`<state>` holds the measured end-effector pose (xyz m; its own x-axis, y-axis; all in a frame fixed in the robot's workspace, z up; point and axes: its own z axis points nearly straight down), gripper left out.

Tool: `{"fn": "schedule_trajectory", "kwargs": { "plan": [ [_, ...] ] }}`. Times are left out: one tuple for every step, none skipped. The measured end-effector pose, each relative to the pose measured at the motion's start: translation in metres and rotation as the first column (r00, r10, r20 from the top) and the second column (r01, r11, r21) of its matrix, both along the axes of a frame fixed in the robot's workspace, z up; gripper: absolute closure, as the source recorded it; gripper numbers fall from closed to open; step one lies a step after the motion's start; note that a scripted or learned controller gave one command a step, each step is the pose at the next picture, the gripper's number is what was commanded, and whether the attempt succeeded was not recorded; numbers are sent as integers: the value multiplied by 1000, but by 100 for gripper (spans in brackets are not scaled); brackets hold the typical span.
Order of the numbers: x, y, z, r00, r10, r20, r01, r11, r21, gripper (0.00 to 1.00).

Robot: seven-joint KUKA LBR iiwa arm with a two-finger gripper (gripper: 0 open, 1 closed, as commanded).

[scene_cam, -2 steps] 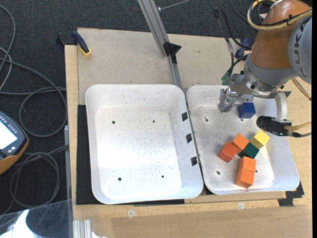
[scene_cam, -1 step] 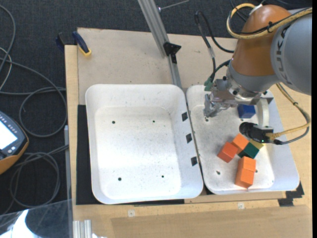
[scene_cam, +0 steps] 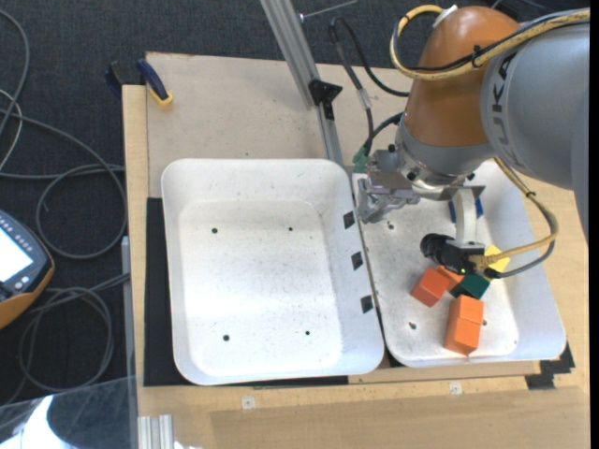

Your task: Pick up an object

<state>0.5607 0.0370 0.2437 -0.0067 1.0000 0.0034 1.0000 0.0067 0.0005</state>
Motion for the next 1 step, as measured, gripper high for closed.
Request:
{"fn": "schedule_trajectory", "kwargs": {
  "plan": [
    [-11, 55, 10, 1000, 1, 1, -1, 1000, 0, 100]
  ]
}}
